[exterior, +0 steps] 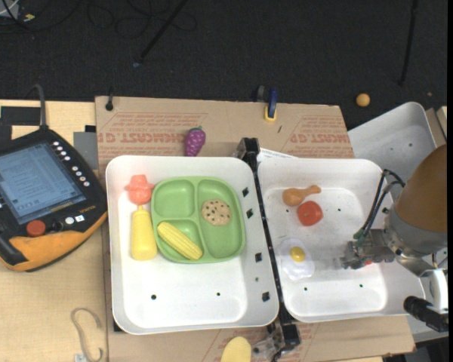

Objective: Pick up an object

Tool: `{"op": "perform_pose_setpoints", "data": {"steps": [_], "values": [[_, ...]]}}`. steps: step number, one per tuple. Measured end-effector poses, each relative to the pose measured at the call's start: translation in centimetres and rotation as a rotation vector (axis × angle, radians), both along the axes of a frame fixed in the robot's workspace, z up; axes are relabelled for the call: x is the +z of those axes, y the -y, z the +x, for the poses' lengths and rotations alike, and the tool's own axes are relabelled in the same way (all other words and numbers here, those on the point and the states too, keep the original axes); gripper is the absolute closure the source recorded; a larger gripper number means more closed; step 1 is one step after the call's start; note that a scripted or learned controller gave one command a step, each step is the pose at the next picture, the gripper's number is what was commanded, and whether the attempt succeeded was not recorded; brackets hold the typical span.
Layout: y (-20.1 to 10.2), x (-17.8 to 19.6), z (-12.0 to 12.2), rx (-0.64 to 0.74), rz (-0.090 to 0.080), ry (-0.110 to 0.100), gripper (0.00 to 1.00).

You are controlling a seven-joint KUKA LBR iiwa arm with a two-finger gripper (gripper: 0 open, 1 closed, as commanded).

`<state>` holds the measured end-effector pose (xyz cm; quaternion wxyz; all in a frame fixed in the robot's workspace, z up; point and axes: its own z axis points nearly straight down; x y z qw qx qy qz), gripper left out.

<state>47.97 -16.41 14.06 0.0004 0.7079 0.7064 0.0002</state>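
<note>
**Camera view: hand low in right bin, nothing clearly grasped**

Near edge first: a yellow toy (236, 348) sits off the bins on the cardboard at the front, out of play.

Hand (356, 256) is down in the right bin (340, 304), near its right side. Can't tell whether it's released or clenched; too dark and small. No object visible in it.

Candidates in that bin: fried egg (297, 256) just left of the hand, red tomato (310, 213) and chicken drumstick (300, 194) further back.

Risks, my read:
- Hand looks parked on bare floor between the items, so closing there likely grabs nothing.
- Egg is flat; it could slide rather than lift.
- Tomato is round and may roll out of a pinch.
- Black cable (377, 198) hanging by the wrist could snag.

Left bin (181, 308): green divided plate (226, 240) with corn (180, 240) and cookie (216, 212), yellow bottle (142, 234) and pink toy (138, 189) beside it. Centre divider separates it from the hand.

Far: purple grapes (194, 141) behind the bins, teach pendant (38, 194) on the bench at left.
</note>
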Motion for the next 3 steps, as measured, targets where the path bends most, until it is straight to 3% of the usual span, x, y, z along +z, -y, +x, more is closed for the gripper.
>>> {"op": "perform_pose_setpoints", "data": {"steps": [2,3], "values": [[-0.8,8.9,0.5,0.002,0.000,0.001,1.00],[-5.9,9.8,0.3,0.005,0.003,-0.003,1.00]]}}
